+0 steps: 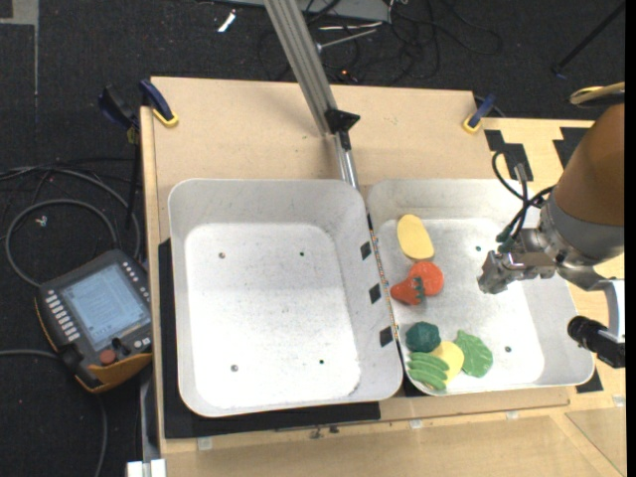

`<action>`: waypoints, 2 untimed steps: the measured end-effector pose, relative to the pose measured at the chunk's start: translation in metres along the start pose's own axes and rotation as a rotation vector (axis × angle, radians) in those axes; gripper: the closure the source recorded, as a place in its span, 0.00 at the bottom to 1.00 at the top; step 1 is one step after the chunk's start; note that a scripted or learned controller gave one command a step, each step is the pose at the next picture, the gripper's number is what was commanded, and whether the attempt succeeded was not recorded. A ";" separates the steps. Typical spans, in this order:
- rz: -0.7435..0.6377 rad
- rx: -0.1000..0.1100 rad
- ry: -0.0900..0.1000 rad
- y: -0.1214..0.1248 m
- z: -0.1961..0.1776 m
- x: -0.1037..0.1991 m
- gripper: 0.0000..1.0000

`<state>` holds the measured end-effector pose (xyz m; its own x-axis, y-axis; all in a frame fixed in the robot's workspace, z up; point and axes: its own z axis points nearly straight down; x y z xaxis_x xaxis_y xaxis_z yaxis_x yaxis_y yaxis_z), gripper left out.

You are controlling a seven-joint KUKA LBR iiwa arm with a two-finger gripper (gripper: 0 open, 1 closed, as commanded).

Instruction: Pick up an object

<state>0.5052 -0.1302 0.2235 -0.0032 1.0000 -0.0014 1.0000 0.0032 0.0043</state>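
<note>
Two bins sit side by side on the desk (pixel 258 117), their inner rims meeting near the middle. The left bin (pixel 199 217) lies toward the left edge of the desk; the right bin (pixel 556 366) holds all the toys. In it, a lemon (pixel 414 237) lies farthest back, near the inner rim. Just in front of it rests a tomato (pixel 427 278), touching a strawberry (pixel 407 290) on its left. Nearer the front rim, a broccoli (pixel 423 337), a pea pod (pixel 429 371) and a lettuce leaf (pixel 475 355) cluster together. The hand (pixel 494 276) hangs over the right bin, to the right of the tomato. A control tablet (pixel 94 316) lies on the floor left of the desk.
</note>
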 end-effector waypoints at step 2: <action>-0.005 0.005 0.003 0.019 0.011 0.098 1.00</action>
<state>0.5245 -0.0325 0.2123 -0.0082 1.0000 0.0018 1.0000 0.0082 -0.0004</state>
